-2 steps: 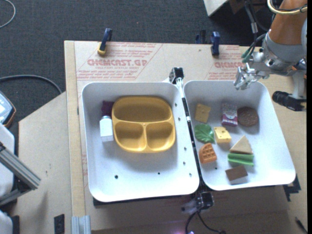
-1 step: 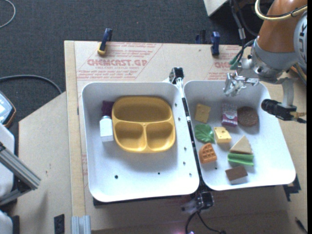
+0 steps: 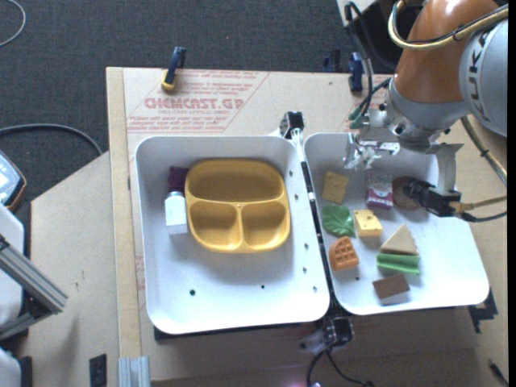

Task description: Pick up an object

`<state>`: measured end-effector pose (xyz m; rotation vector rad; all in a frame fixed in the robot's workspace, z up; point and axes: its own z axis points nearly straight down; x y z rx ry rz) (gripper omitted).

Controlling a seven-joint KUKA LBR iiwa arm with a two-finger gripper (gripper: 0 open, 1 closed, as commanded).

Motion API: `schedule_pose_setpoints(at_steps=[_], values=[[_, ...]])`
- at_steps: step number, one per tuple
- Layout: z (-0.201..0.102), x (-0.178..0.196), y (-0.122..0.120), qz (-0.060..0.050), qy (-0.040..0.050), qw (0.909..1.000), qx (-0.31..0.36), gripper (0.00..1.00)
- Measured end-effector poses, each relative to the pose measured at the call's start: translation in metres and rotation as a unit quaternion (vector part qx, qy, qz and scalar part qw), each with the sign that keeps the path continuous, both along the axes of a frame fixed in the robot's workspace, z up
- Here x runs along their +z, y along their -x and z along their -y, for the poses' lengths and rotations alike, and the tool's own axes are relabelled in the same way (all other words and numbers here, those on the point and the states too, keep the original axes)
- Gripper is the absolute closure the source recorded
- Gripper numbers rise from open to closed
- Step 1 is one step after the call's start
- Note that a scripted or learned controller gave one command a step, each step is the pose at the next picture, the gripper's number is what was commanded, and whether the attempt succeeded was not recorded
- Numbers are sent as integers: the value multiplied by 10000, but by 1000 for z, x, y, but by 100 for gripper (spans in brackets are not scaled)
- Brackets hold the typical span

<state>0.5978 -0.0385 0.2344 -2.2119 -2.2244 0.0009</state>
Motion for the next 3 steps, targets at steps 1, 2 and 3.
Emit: schedule_pose_setpoints(at_steps=[1, 2, 3], values=[[-40, -9, 42, -13, 3, 10000, -9, 100], [-42, -17, 26, 24, 15, 10000, -22, 100], [-37, -2, 30, 36, 16, 10000, -30, 100]])
